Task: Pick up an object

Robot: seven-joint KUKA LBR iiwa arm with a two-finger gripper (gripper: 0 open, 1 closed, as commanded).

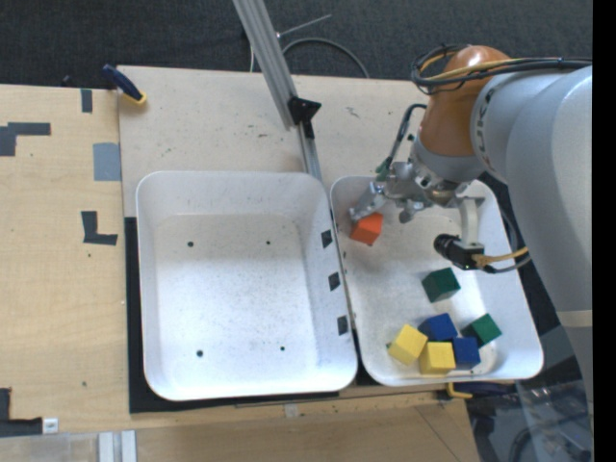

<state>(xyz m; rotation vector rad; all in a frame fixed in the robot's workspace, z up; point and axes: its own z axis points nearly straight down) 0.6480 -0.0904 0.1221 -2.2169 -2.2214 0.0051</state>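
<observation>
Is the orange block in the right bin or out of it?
In. The orange block shows over the right bin, at its far-left corner, just below the gripper. Lifted or resting: cannot tell.

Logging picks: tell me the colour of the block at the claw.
Orange block, camera view.

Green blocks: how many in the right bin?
2: one green block mid-bin, another near the right wall beside the blue blocks. More could hide under the arm.

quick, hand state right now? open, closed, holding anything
hand: shut on the orange block, gripped at its top over the right bin.
</observation>
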